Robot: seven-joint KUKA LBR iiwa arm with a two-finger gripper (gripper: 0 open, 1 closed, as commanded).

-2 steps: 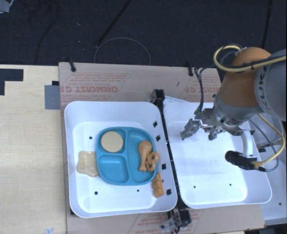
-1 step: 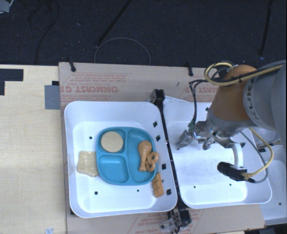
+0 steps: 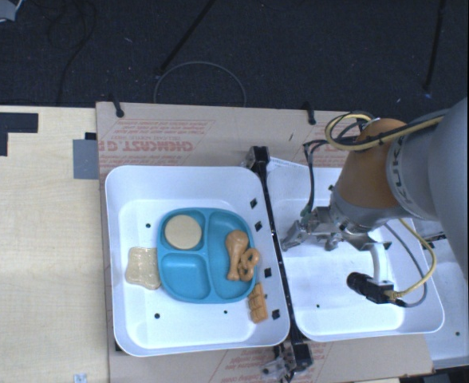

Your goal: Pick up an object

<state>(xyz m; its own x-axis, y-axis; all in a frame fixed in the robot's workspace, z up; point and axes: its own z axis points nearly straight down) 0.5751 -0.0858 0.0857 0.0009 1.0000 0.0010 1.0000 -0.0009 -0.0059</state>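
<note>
In the left bin lies a blue divided plate. On the plate rest a round tan disc and a twisted brown pretzel-like piece. A pale toast-like slice lies against the plate's left edge. By its lower right corner sits a small orange-brown chunk. My gripper hangs over the left part of the right bin, close to the divider between the bins. Nothing is seen held in it.
The grey arm with its orange band fills the upper right of the right bin, with yellow and black cables looping around it. A black connector hangs over the bin floor. A black clamp rail runs between the bins.
</note>
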